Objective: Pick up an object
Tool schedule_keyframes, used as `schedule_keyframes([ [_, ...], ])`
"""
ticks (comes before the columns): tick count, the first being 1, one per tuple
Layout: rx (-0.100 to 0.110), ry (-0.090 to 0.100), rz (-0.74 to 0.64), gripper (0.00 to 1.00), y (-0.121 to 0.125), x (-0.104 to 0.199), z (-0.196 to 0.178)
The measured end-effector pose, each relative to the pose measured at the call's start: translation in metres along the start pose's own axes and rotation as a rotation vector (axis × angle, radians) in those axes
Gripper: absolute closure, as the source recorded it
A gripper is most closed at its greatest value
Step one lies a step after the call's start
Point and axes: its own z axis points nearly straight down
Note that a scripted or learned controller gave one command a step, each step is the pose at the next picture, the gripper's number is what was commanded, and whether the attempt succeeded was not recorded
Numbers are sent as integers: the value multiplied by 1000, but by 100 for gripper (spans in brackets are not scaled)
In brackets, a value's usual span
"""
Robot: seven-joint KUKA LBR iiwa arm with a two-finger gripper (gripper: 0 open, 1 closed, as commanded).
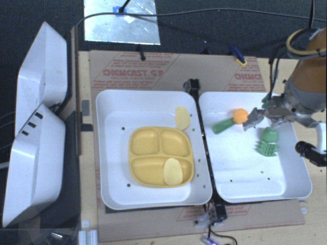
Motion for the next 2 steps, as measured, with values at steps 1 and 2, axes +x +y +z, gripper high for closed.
schedule_keyframes([
  [1,-7,-1,1,0,-14,-10,-75],
  [2,6,1,1,0,-54,-7,11],
])
